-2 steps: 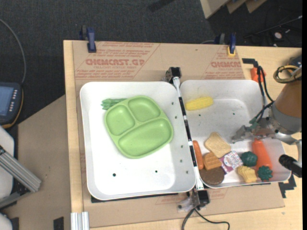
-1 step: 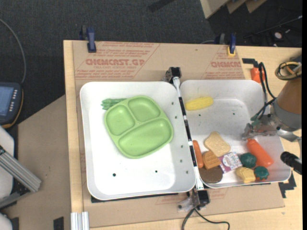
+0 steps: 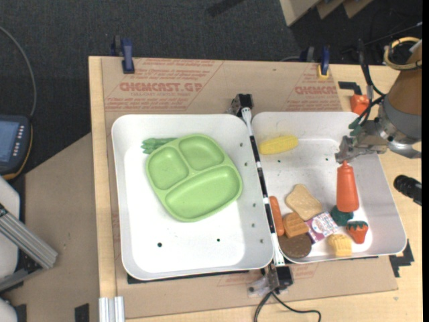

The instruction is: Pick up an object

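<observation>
My gripper (image 3: 343, 155) hangs over the right bin (image 3: 305, 121), near its right wall, with the arm coming in from the right. Directly below it lies an orange carrot (image 3: 346, 189) with a green end; the carrot's narrow tip points up at the gripper and meets it or sits just under it. A yellow corn cob (image 3: 278, 144) rests at the bin's far left. A bread slice (image 3: 303, 201), a brown waffle (image 3: 293, 224), a dark round cookie (image 3: 295, 245), a purple packet (image 3: 323, 225), a strawberry (image 3: 359, 231) and a small yellow piece (image 3: 340, 245) crowd the near part.
A red sausage (image 3: 275, 215) lies along the right bin's left wall. The left bin (image 3: 134, 200) holds a green divided plate (image 3: 193, 176) with a green leafy piece (image 3: 153, 144) at its far-left edge. Clamps and cables stand along the bench's far edge.
</observation>
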`<state>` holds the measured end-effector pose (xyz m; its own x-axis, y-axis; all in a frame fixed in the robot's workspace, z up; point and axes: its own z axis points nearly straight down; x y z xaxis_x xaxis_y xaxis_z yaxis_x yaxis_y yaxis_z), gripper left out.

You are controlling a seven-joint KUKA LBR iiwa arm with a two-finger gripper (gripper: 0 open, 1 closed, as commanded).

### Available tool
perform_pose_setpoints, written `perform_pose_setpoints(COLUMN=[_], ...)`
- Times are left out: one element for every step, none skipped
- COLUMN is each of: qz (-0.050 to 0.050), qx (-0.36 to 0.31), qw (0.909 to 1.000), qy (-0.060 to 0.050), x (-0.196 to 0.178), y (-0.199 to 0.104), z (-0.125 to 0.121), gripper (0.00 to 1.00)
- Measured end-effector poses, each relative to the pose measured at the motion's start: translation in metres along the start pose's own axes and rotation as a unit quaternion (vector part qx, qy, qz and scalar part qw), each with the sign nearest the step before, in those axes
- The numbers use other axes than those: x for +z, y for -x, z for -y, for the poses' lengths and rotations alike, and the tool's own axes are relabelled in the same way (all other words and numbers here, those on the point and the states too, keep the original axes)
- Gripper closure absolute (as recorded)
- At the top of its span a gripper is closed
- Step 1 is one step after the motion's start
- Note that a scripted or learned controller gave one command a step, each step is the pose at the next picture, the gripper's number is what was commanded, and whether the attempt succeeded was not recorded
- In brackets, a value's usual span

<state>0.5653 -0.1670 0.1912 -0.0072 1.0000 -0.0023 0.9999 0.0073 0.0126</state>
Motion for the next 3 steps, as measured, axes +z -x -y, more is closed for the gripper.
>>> perform_pose_setpoints(qz=[-0.001, -0.002, -0.002], qx=[0.003, 0.004, 0.004], qw=[1.0, 1.0, 1.0], qy=[-0.006, -0.007, -0.008], x=[0.006, 0.092, 0.108], y=[0.003, 0.034, 0.032], z=[0.004, -0.023, 0.001], gripper=[0.0, 0.0, 0.0])
